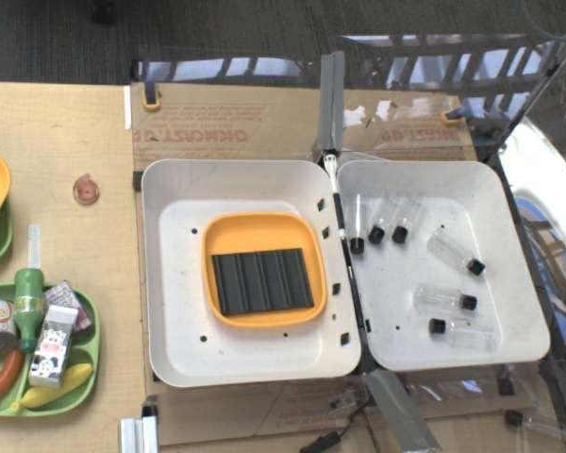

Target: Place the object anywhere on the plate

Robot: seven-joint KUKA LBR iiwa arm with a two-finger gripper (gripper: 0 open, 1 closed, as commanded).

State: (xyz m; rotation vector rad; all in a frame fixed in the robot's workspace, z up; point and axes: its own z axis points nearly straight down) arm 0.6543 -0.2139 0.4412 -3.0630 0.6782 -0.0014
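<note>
Cardboard (pixel 203 130) print, mirrored, reads "CHEMCMTS"; orange plate (pixel 264 229) in left bin (pixel 160 281); vials (pixel 448 300) in right bin.

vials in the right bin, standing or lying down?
Lying down. The clear vials rest on their sides on the right bin floor, black caps pointing sideways in different directions.

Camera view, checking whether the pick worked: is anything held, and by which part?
Nothing is seen held. The clear vials lie loose in the right bin, and the orange plate sits in the left bin.
</note>
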